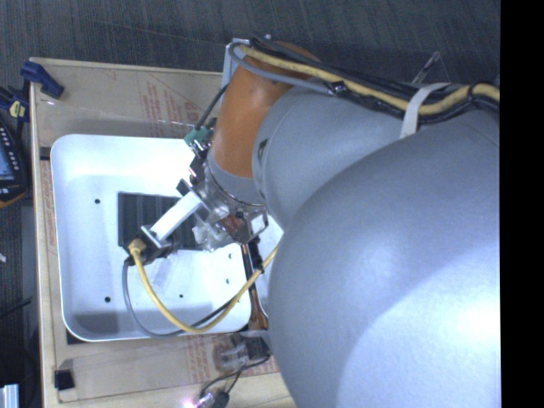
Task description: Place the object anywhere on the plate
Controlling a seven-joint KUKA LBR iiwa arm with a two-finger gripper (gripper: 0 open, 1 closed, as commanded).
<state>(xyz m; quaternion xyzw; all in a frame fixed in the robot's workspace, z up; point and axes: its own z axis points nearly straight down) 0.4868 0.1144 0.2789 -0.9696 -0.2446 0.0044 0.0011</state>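
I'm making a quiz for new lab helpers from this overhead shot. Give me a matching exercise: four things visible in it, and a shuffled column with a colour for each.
Things:
1. Band above the arm's wrist
2. Bin
3. Looping cable
4. Flat plate in the bin

Colours:
A. yellow
B. black
C. orange
D. white

Pairs: 1-C, 2-D, 3-A, 4-B
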